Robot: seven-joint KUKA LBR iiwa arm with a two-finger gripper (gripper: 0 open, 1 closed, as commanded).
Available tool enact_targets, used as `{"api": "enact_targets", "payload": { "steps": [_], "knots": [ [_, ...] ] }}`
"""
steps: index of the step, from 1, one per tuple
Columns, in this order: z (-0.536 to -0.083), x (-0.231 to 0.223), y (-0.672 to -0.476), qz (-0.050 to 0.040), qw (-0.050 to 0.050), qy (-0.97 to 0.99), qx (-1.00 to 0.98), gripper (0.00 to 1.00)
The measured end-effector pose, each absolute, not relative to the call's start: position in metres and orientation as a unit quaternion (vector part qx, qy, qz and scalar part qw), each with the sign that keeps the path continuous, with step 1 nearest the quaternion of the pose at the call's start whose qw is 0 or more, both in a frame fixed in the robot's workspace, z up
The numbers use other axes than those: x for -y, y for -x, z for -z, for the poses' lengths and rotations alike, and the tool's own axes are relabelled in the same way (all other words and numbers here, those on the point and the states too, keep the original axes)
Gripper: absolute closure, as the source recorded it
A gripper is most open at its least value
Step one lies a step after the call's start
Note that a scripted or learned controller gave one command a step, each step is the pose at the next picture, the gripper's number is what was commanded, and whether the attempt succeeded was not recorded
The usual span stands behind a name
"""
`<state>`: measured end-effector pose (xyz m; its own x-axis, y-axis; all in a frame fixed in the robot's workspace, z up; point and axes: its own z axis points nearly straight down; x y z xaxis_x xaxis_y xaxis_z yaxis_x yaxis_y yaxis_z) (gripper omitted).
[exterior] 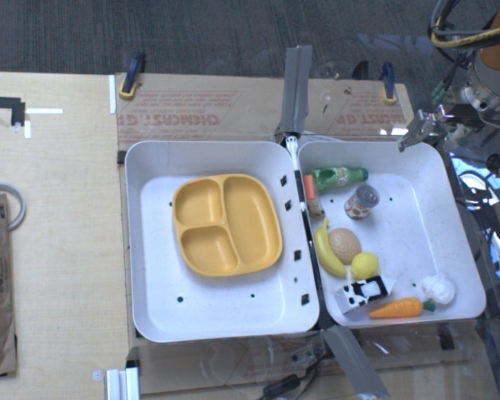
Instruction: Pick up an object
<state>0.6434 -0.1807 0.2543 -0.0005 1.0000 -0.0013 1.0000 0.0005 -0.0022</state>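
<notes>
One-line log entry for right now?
claw: above right bin's far corner | holding: nothing seen | carrot, banana: in bin | divided plate: left bin

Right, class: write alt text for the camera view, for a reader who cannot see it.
Two shallow white bins sit side by side on a bench: the left bin holds a yellow divided plate, while the right bin holds a green bottle, small jar, banana, lemon and carrot. The robot arm waits past the upper right corner.
</notes>
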Motion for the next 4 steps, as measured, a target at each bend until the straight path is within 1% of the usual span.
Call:
{"api": "enact_targets", "payload": {
  "steps": [1, 2, 3, 4],
  "knots": [
    [-0.119, 0.127, -0.659, -0.0007, 0.000, 0.616, 0.787, 0.00],
    [-0.093, 0.109, -0.659, -0.0004, -0.001, 0.571, 0.821, 0.00],
    [-0.102, 0.113, -0.658, -0.0027, -0.002, 0.573, 0.820, 1.00],
    [-0.239, 0.083, -0.657, -0.0006, -0.002, 0.538, 0.843, 1.00]
  ]
}}
